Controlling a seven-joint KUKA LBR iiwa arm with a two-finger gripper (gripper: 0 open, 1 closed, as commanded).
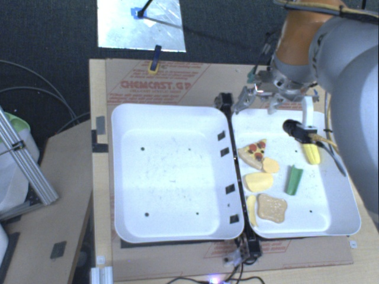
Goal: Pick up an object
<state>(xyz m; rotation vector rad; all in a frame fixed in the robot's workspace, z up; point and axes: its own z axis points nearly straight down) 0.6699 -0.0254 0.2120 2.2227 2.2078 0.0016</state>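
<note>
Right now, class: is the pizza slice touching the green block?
Apart. The camera view shows bare white bin floor between the pizza slice and the green block.

left white bin (172,176) | cardboard sheet (157,83) under both bins | shiny foil square (141,15) up top | aluminium frame rails (23,164) far left

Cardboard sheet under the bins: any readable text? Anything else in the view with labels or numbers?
"CHEMCAST GP": red print on the cardboard sheet, behind the left bin; letters blurred, reading uncertain.
More red print on the cardboard at the front edge: too blurred to read.
No other text visible.
</note>
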